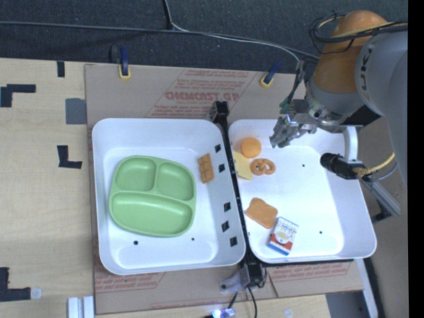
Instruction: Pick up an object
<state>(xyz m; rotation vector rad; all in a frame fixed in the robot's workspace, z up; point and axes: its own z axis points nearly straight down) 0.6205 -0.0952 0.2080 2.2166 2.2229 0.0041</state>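
Note:
My gripper [279, 138] hangs over the back of the right bin [331, 197], just right of an orange ball [250, 146]. Below the ball lie a pretzel [262, 167] and a yellow cheese slice [242, 169]. A slice of toast [261, 212] and a small white, red and blue carton [282, 235] sit near the bin's front. Nothing shows between the fingers, which point down close to the bin floor.
The left bin [132, 138] holds a green divided plate [153, 195] and a small orange waffle-like piece [206, 167] by its right wall. Black clips line the divider between the bins. A black part [338, 165] of the arm juts over the right bin's right side.

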